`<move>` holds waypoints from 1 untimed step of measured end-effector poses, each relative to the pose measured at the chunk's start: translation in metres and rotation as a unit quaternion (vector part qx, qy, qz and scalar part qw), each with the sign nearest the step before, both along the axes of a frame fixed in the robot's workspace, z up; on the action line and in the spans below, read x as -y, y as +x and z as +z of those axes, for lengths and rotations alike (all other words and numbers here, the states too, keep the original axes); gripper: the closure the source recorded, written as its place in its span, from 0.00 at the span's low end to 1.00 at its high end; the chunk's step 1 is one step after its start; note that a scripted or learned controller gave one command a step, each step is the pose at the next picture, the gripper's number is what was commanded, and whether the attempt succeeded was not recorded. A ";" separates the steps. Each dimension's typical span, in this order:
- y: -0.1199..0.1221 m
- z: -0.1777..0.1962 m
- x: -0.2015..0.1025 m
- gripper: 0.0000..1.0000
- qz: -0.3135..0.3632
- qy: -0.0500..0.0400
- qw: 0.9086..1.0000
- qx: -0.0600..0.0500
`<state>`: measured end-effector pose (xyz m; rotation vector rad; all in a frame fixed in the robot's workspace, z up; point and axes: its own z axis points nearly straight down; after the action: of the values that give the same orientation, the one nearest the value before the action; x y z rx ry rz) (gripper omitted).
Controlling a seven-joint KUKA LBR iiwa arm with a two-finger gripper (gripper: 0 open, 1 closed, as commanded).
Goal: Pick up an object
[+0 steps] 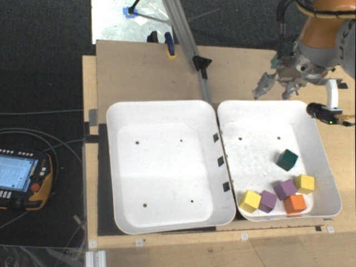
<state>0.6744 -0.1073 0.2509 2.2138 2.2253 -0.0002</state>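
Observation:
My gripper [276, 89] hangs above the far edge of the right bin [261, 121], its two fingers spread open with nothing between them. In that bin lie several small blocks near the front right: a dark green cube [287, 159], two yellow cubes [305, 183] [250, 200], two purple cubes [285, 188] [267, 200] and an orange cube [295, 204]. The green cube sits apart, farther back than the cluster. All blocks rest well in front of the gripper.
The left bin [164, 166] adjoins the right one. A grey tripod leg [183, 32] slants down to the bins' far junction. A teach pendant [22, 174] lies on the floor at the left. A black fitting [322, 113] sits by the right bin's far right corner.

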 end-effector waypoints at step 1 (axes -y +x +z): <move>-0.113 -0.050 0.056 0.00 -0.005 0.001 1.000 -0.004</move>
<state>0.5611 -0.1628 0.2007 2.2299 2.2184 -0.0081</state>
